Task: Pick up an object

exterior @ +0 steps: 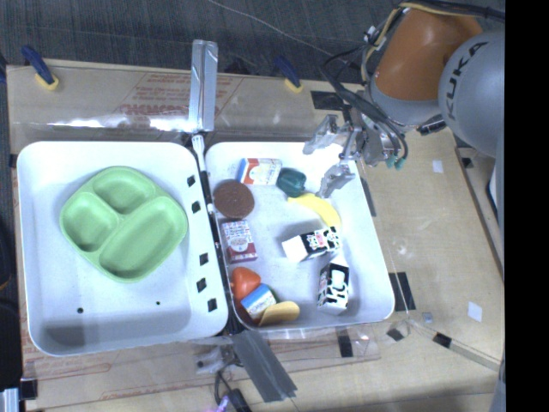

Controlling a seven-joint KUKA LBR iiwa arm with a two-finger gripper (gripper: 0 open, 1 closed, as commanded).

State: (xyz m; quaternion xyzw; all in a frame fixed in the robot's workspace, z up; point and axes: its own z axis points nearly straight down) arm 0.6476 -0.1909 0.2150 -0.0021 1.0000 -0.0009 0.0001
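Two-finger metal gripper (pixel 328 160) hangs over the upper right corner of the right shallow white plastic bin (pixel 371 230), fingers spread apart with nothing between them; one finger (pixel 319 137) sits near the bin's top rim, the other (pixel 335 181) reaches lower into the bin. Just left of the lower finger lies a small dark teal rounded object (pixel 292 180), near but apparently not touching, though the view is too coarse to be sure. Further left of the gripper, a red-and-white small carton (pixel 257 171). Directly below the lower finger, a yellow banana-shaped toy (pixel 316 207), close to the fingertip. Below that, a black-and-white cow-patterned small box (pixel 310 243) lying on its side, and a second cow-patterned carton (pixel 334 287) lower still. Left and below the gripper, against the bin's left wall: a brown round disc (pixel 233 199), a dark red rectangular packet (pixel 238 239), a red-orange rounded toy (pixel 244 280), a blue-and-white small item (pixel 258 299) and a tan bun-shaped piece (pixel 280 313). Well to the left of the gripper, the left shallow white plastic bin (pixel 51 316) holds a pale green three-compartment plastic plate (pixel 124 221), compartments bare.
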